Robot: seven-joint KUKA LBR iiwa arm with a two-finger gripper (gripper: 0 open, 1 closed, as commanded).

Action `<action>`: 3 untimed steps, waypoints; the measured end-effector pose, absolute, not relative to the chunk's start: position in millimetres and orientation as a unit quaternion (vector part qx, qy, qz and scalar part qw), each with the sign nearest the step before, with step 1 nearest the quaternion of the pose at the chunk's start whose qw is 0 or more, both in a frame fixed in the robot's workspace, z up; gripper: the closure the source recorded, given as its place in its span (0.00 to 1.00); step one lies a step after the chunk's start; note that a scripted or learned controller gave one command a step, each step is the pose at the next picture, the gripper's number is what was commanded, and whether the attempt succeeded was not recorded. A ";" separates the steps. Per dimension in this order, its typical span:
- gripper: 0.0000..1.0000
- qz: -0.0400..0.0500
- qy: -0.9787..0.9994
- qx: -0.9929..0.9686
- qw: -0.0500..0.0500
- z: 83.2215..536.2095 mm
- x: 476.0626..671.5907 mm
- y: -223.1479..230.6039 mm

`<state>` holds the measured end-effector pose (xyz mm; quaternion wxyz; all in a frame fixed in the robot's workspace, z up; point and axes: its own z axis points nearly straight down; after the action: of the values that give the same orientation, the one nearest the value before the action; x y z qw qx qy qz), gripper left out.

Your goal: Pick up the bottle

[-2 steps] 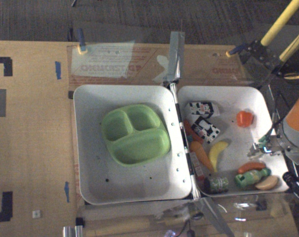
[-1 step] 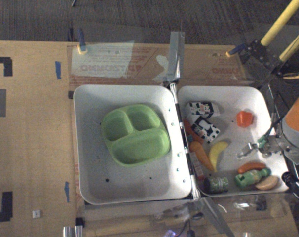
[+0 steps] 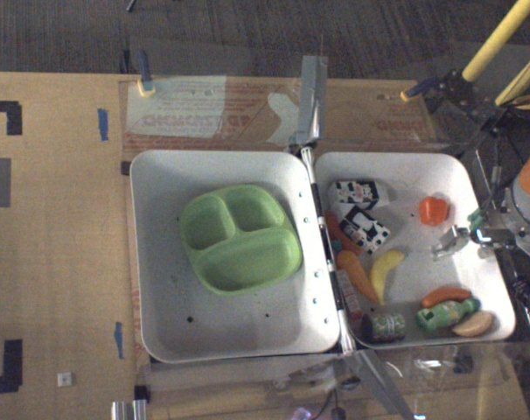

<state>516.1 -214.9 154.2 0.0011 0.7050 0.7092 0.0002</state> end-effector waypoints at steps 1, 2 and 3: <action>0.00 0.005 0.529 0.849 -0.003 87.1 483.6 -196.0; 1.00 0.003 0.528 0.849 0.000 96.8 483.3 -198.5; 1.00 0.002 0.414 0.910 0.002 87.0 480.9 -197.2</action>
<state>480.9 -197.2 87.0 0.0016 0.9104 0.4137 0.0016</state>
